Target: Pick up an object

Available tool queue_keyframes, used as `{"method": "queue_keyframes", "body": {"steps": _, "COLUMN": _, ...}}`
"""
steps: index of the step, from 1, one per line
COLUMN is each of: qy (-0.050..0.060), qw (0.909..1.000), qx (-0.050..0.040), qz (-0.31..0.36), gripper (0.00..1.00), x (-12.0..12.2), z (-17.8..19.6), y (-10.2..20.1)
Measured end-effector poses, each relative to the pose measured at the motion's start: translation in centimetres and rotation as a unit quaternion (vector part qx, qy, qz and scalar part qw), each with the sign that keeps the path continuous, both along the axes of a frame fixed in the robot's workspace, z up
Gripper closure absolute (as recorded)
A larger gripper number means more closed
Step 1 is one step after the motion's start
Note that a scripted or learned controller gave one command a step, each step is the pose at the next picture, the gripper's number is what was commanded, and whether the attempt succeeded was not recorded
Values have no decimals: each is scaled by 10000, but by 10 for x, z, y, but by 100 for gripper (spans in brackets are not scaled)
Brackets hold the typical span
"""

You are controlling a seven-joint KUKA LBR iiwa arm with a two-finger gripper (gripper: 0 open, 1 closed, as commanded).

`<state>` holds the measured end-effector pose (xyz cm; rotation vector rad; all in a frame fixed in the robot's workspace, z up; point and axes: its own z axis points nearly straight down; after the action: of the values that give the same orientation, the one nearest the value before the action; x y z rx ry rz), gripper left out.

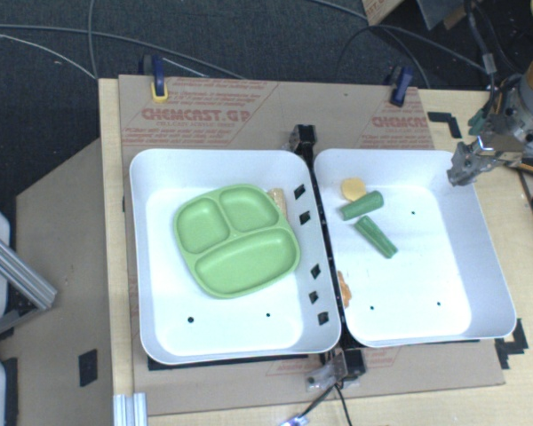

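Observation:
In the right bin (462, 264) lie a small yellow round piece (354, 187), a green cylinder (362, 205) just below it, and a second green cylinder (376, 237) lying at a slant. A green divided plate (238, 240) fills the middle of the left bin (160, 238). My gripper (463, 169) hangs over the right bin's far right corner, well to the right of the green cylinders and apart from every object. Nothing shows in it.
A tan piece (278, 204) peeks out at the plate's far right rim. A small orange piece (343, 288) lies against the black divider (313, 238) between the bins. Blue clamps (159, 85) hold the cardboard base at the back.

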<state>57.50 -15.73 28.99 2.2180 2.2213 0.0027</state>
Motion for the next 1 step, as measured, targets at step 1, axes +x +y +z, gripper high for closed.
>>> {"method": "queue_keyframes", "body": {"steps": 1, "qy": 27, "qw": 10000, "qx": 9, "qz": 5, "gripper": 100, "x": 5, "z": -18, "y": 45}}
